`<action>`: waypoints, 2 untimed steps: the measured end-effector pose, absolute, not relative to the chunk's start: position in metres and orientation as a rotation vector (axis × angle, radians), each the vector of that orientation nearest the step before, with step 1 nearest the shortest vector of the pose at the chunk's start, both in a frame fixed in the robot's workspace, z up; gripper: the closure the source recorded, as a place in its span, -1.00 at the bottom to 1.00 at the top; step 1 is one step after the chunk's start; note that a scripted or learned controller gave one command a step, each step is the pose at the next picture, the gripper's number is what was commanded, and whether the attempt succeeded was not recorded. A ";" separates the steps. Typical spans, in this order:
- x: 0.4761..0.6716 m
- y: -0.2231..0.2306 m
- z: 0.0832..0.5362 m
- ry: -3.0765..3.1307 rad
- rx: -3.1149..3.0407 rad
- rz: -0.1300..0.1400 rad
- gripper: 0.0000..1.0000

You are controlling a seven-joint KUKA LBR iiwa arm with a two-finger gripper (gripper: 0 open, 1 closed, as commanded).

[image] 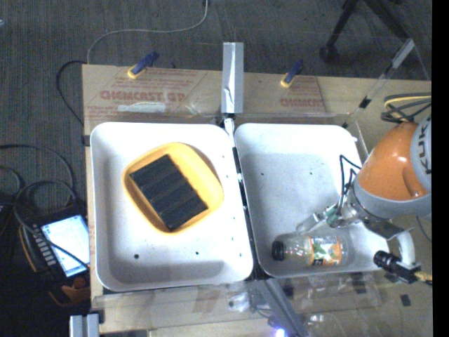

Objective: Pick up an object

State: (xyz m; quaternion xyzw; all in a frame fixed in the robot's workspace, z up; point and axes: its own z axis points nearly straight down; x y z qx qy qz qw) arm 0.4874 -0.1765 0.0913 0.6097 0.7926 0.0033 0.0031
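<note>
1. The bottle point(310, 250) is lying on its side along the near wall of the right bin point(295, 160), just below and slightly left of the gripper point(335, 216); its dark cap is pointing left and its long axis is running left to right, roughly parallel to the bin's near edge.
2. The gripper is hanging over the bin's near right corner, under the orange band of the arm point(393, 163). Whether the fingers are wide or narrow I cannot tell, since clear plastic and cables are cluttering that spot; nothing is visibly sitting between them.
3. To my eye, the coming move is turning on a short drop toward the bottle's labelled middle, closing across its narrow width.
4. Farther left, well apart from the gripper, a yellow dish point(174, 186) carrying a dark ridged block point(168, 191) is resting in the left bin point(112, 188).
</note>
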 end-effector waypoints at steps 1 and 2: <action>0.510 -0.189 0.106 2.103 2.336 -0.004 -1.00; 0.540 -0.156 0.091 1.994 2.413 0.007 -1.00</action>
